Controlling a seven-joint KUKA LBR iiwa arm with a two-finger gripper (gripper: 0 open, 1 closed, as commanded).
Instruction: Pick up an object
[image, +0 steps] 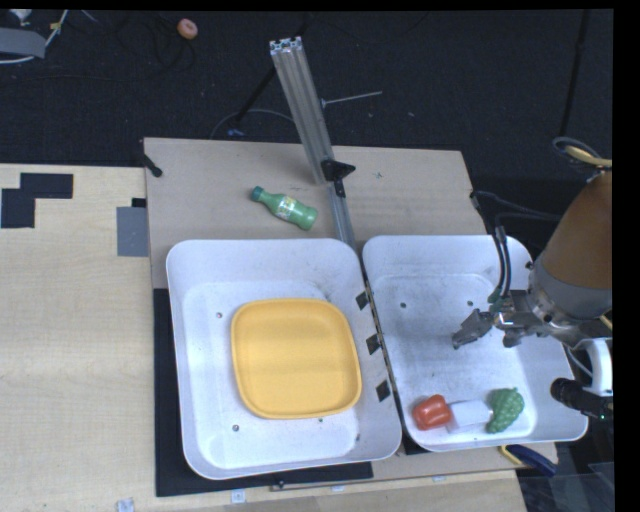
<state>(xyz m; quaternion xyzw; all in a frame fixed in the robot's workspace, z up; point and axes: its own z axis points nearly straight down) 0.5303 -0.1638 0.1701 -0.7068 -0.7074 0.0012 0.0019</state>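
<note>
Camera view: end effector (470, 333) hovers low over right bin (430, 262)

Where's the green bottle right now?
In the camera view the green bottle lies on its side on the bare bench board behind the left bin, outside both bins, just left of the slanted metal rail.

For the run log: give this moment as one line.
gripper: over right bin, holding nothing | red object, white object, green object: near front wall | yellow plate: left bin
</note>
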